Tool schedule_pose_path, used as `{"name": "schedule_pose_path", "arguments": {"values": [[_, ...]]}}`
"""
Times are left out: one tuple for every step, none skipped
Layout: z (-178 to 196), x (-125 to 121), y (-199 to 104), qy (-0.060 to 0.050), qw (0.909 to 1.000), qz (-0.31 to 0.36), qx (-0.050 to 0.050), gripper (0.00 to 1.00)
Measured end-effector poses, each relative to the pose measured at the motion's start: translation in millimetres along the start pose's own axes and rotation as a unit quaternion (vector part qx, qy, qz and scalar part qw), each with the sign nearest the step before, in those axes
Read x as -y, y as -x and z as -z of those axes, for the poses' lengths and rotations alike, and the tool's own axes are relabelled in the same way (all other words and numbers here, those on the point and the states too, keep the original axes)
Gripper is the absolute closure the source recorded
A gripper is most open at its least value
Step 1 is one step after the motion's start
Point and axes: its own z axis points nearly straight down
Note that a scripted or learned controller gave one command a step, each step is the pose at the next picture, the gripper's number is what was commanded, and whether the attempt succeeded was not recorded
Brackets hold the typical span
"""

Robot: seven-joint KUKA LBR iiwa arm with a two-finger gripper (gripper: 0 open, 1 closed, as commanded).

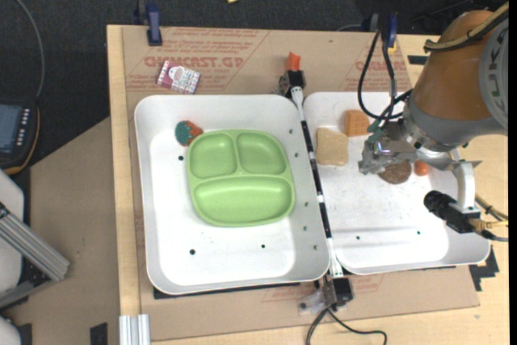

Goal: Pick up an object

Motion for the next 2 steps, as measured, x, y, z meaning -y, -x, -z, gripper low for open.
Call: {"name": "schedule_pose_path", "arguments": {"values": [[-62.0, -7.1, 66.2, -0.002, 1.0000, -0.007, 0.002, 1.00], [-0.1, -50.8, 124.6, 0.006, 1.0000, -0.006, 0.005, 1.00]]}}
